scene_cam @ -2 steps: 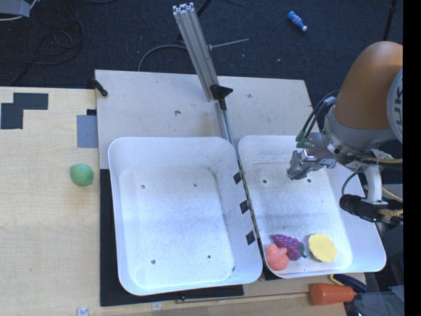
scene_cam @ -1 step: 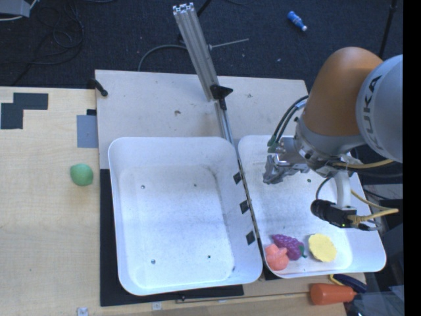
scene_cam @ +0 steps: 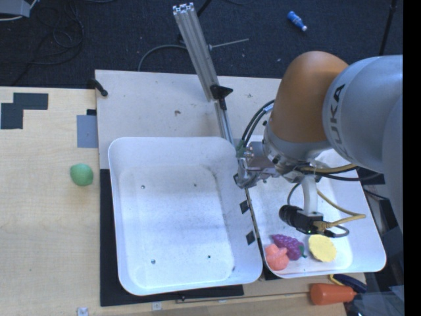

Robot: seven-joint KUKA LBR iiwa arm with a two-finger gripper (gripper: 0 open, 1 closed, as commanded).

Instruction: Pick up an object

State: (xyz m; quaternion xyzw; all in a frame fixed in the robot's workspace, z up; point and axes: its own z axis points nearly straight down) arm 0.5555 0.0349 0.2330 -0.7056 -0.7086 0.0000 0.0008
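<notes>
In the camera view the grey arm (scene_cam: 355, 110) reaches in from the right of the frame, its orange band bulking over the upper part of the right bin (scene_cam: 368, 259). The gripper (scene_cam: 253, 170) sits low under the wrist, near the middle of the frame, just by the wall where the right bin meets the left bin (scene_cam: 118, 153). Whether it is spread or closed I cannot tell, since the wrist hides its working end, and nothing can be seen held in it.

The likely targets lie together at the lower end of the right bin: a purple grape cluster (scene_cam: 288, 243), an orange-red piece (scene_cam: 277, 258) touching it on the lower left, and a yellow round piece (scene_cam: 322, 248) just to its right. All three rest on the bin floor, apart from the gripper.

By my reading the pick is at the approach stage — nothing lifted yet. The next move calls for carrying the gripper toward the lower part of the frame, over one piece, and descending cleanly. The yellow piece stands a little freer than the other two, so it looks the easier choice.
</notes>
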